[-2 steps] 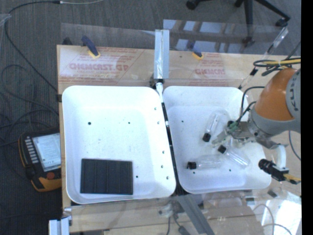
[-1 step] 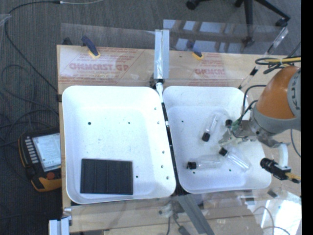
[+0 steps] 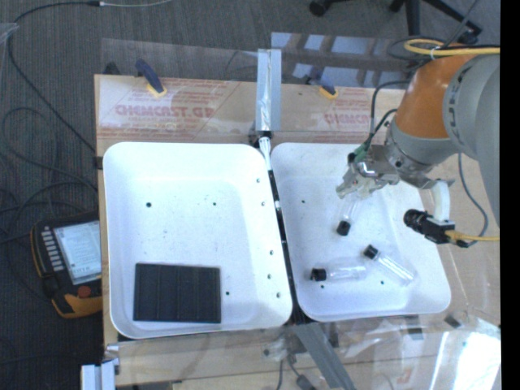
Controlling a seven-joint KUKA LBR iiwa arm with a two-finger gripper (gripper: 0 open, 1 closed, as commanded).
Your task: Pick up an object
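The claw (image 3: 357, 187) is hovering with fingers spread; a clear tube (image 3: 348, 215) is lying just below its tips, so it should be descending straight, straddling the tube before closing

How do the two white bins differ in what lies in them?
The left bin holds one flat dark square panel in its near corner; the right bin holds three small clear tubes with black caps. The tool hangs over the right bin, not the left bin. Both are shallow, white, similar in size, and sit side by side.
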